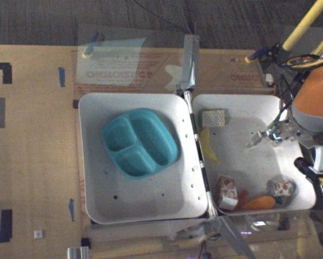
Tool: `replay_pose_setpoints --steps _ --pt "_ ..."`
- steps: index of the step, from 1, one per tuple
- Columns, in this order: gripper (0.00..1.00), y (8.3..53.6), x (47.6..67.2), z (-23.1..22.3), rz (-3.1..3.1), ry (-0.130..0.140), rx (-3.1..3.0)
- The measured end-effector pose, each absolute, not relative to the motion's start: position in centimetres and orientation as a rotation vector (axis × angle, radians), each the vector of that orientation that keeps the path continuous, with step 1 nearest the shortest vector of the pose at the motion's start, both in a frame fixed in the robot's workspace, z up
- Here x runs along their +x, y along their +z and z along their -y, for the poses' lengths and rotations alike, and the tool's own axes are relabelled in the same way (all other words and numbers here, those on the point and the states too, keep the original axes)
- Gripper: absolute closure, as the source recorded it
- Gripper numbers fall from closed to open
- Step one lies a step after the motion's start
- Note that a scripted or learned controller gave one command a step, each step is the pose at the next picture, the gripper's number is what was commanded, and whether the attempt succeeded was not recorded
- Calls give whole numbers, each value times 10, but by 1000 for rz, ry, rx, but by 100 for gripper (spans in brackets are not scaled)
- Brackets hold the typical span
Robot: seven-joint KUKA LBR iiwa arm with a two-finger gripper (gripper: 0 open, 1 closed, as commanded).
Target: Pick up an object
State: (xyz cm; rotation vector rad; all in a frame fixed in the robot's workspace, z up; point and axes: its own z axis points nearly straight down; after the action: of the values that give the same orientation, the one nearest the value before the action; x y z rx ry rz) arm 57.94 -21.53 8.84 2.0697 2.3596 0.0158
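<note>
Near the right bin's front wall lies a carrot; tool hovers above, grip state unclear.

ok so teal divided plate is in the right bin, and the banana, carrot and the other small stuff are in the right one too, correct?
Not quite. The camera view shows the teal divided plate lying in the left bin, alone there. The rest holds: the banana, the carrot and the other small items are in the right bin.
</note>
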Motion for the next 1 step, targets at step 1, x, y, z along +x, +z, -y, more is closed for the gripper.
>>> replay_pose_setpoints --steps 1 --pt "0 126 483 206 -2466 1 1947"
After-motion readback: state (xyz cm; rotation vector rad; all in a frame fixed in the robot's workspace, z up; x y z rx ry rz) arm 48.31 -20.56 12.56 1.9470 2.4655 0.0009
